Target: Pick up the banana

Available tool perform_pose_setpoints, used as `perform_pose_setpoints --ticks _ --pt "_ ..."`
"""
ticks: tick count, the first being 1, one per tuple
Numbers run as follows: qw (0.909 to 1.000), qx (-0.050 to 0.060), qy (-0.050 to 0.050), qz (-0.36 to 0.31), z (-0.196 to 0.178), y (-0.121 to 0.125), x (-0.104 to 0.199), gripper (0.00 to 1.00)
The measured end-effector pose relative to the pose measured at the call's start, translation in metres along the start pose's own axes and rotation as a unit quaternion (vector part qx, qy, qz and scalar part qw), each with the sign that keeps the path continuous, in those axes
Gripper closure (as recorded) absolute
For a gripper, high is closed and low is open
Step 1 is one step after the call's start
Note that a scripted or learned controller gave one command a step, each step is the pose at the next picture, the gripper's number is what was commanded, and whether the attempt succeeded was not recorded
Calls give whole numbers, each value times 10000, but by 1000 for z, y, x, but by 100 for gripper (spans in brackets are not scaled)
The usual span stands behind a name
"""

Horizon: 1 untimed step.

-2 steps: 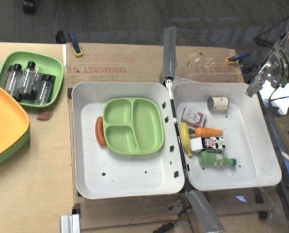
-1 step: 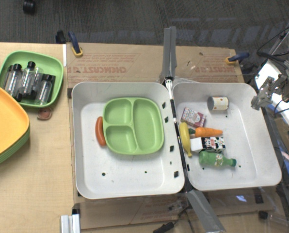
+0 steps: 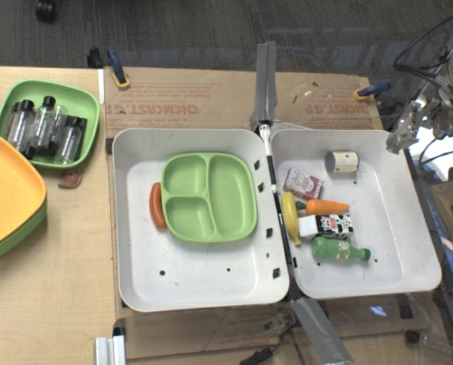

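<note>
Banana (image 3: 289, 217) lies against the right bin's (image 3: 409, 226) left wall, long axis running near to far. My gripper (image 3: 406, 134) hangs well apart, up-right of it; its state I cannot tell.

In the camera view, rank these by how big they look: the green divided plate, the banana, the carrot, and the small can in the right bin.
Largest to smallest:
1. green divided plate, by far
2. banana
3. carrot, slightly shorter than the banana
4. small can
The carrot and the can are close in apparent area, so that order is unsure.
</note>
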<state>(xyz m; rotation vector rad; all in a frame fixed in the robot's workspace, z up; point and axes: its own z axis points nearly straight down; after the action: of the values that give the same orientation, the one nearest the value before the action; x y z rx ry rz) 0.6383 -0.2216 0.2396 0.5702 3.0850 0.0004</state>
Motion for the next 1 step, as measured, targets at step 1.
perform_pose_setpoints --ticks 1 --pt "9998 1 2 -176 20 -4 10 100"
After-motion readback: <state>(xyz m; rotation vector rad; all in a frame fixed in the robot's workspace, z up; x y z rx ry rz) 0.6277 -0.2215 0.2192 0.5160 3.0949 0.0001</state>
